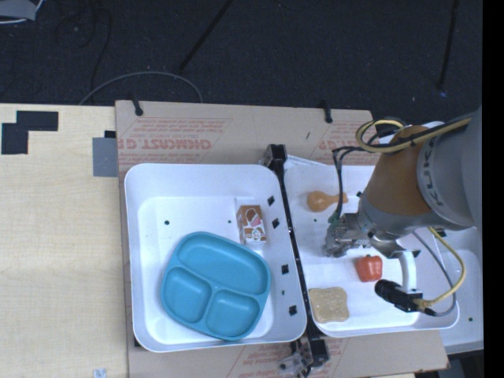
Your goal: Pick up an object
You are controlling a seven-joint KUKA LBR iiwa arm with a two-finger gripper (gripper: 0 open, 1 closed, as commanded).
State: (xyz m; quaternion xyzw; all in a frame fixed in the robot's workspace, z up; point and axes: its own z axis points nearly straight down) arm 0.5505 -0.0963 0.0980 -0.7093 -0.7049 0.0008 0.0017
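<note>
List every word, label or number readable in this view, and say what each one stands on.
Red print on the cardboard sheet behind the bins: upside down, too blurred to read with certainty.
Red print on the cardboard's front edge: too small and cut off to read.
Small packet in the left bin: printed picture, no legible words.

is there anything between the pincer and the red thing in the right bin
Nothing visible does. The pincer hangs low in the right bin, and the red thing lies just to its lower right on bare bin floor. The slice of toast and the orange chicken leg lie off to either side.
</note>
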